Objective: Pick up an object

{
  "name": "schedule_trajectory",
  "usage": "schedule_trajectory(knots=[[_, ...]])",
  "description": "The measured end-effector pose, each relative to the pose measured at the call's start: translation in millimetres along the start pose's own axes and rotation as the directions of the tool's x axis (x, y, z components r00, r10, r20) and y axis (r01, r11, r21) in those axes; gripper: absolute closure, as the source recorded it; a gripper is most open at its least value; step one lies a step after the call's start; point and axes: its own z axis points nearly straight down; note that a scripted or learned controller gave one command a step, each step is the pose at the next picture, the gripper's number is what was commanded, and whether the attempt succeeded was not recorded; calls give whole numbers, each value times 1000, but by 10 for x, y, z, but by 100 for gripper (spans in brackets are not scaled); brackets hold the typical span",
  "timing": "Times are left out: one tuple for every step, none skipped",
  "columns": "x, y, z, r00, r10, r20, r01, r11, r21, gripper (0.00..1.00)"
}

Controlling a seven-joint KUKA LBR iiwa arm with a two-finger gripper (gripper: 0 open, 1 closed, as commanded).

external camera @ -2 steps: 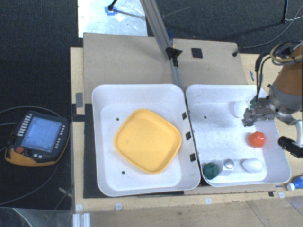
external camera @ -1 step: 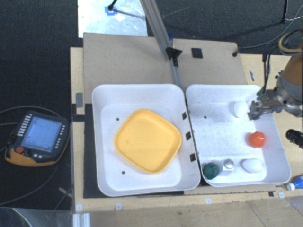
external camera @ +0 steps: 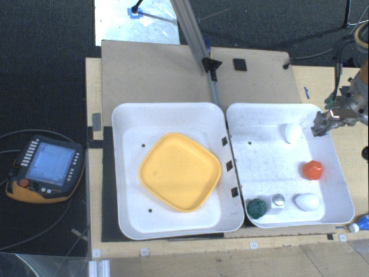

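We see a large yellow square plate point(external camera: 180, 179) filling the left bin point(external camera: 124, 154); in the right bin point(external camera: 253, 154) lie two white ovals point(external camera: 292, 133) point(external camera: 307, 201), a small orange-red ball point(external camera: 312, 170), a dark green lump point(external camera: 257, 208) and a tiny silver piece point(external camera: 278, 201), the gripper point(external camera: 320, 126) over its right rim

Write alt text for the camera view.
The gripper hangs over the right bin's far right edge, near a white egg-shaped object. That bin also holds a red ball, a second white object, a small silver piece and a dark green ball; the left bin holds a yellow square plate.
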Motion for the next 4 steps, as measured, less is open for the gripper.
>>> schedule_trajectory(knots=[[424,-20,12,1000,-2,-2,2,1000,5,100],[996,-131,141,1000,-4,-2,4,1000,6,100],[1511,-264,251,1000,-3,-2,3,1000,6,100],[1960,-340,216,1000,-4,-2,4,1000,5,100]])
